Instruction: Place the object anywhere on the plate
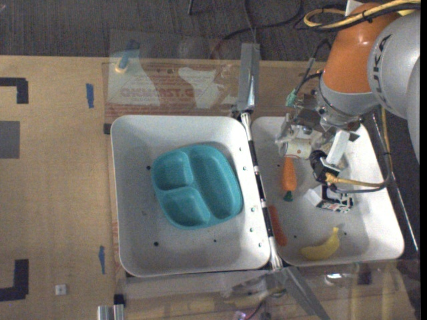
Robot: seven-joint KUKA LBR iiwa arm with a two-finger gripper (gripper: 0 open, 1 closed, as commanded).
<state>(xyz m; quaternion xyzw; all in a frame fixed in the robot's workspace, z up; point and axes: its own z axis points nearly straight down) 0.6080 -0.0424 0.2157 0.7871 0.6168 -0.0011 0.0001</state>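
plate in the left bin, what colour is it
Teal, a divided plate with three compartments, seen clearly in the camera view.

Arm (373, 59) bent low (from right), jaws obscured.

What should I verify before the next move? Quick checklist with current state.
1. Carrot directly under the claw in right bin: ok.
2. Carrot gripped between fingers: cannot tell.
3. Teal plate in left bin, compartments free: ok.
4. Banana apart from the carrot: ok.
5. Divider between bins lies on the transfer path, lift needed: not ok yet.
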